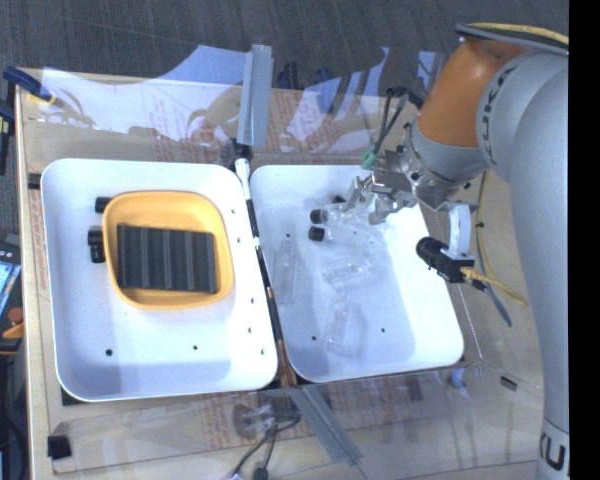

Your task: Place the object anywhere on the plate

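- I see the gripper low over the right bin's far side; I cannot tell its state.
- Small dark objects lie just left of it.
- The yellow plate sits in the left bin.

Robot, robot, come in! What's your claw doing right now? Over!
Claw low over right bin, far end, among clear plastic items. Grip unclear. Yellow plate waits in left bin, dark rack on it. Over.

A robotics lab: a grey industrial arm with an orange band over two shallow white plastic bins, loose cables on the tabletop.
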### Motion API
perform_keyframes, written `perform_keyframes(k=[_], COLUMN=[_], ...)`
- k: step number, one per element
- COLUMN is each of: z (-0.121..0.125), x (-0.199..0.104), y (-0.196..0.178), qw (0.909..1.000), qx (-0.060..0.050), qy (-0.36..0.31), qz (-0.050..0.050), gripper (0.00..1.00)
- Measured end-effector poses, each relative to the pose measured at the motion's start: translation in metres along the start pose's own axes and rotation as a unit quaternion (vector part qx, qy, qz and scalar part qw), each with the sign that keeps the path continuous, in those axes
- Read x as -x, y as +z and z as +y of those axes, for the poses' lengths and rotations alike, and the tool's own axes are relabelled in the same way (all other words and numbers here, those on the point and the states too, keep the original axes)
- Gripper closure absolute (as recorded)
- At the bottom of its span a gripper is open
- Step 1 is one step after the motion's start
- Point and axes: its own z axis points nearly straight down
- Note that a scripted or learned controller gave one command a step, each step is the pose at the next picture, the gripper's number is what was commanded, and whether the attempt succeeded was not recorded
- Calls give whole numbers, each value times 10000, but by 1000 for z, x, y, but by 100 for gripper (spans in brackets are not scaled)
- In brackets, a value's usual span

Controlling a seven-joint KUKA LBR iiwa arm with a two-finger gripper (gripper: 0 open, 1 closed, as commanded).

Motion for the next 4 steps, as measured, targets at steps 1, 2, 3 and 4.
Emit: perform_keyframes(k=[1, 2, 3, 4], z=[-34, -48, -56, -86], x=[-21, -71, -126, -155], y=[0, 10, 3, -2], qw=[9889, 9713, 9415, 9094], qx=[-8, -7, -17, -6], qy=[-1485, -2380, -3371, -4159], qz=[-7, -12, -8, -13], gripper=[100, 100, 100, 100])
